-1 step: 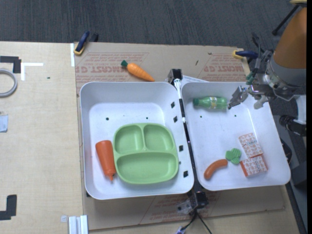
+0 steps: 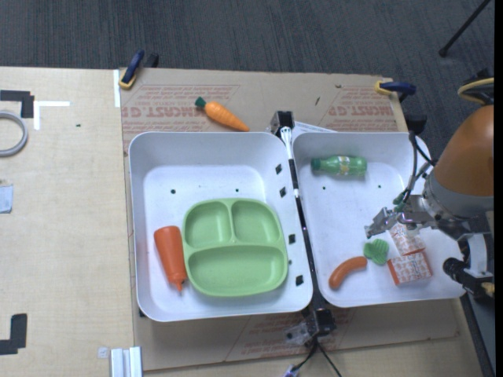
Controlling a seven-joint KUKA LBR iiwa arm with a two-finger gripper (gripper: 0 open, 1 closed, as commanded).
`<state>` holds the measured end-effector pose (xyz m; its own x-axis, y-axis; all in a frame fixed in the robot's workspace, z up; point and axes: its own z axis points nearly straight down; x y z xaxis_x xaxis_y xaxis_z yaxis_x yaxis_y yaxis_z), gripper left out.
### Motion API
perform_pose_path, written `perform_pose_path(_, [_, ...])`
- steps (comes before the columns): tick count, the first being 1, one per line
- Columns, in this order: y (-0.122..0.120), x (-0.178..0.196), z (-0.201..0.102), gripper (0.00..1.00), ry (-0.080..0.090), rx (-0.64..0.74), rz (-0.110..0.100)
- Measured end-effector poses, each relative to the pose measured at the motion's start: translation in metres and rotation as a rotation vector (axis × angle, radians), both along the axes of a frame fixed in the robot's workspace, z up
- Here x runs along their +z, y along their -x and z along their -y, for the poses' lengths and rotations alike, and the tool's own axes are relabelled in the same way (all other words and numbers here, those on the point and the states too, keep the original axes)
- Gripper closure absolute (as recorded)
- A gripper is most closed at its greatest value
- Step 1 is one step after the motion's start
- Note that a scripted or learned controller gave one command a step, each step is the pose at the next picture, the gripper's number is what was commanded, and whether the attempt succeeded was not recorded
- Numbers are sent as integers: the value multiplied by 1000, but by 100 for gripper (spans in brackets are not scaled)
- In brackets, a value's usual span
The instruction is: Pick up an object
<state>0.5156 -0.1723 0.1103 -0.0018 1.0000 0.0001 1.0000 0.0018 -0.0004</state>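
Lower right of the frame, in the right bin (image 2: 354, 144), the gripper (image 2: 383, 225) hangs just above the red-and-white packet (image 2: 409, 264), green piece (image 2: 377, 250) and sausage (image 2: 346, 272); whether its fingers are spread I cannot tell. Crowding risks a nudge, not a grasp.

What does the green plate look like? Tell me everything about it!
The green plate is a light green tray with rounded corners that looks like smooth plastic. Raised ridges split it into three compartments: two small ones at the far side and one wide one at the near side. Nothing lies in any of them. It sits flat in the left white bin, toward the near edge. An orange bottle-shaped toy lies right along its left edge, close enough that it seems to touch.
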Motion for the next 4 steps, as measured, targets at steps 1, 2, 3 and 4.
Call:
perform_pose_path(1, [30,-12,7,0,10,181,24])
perform_pose_path(2, [-21,-12,-25,0,9,217,18])
perform_pose_path(3, [33,-12,-14,0,10,201,19])
perform_pose_path(4, [31,-2,-12,100,15,197,23])
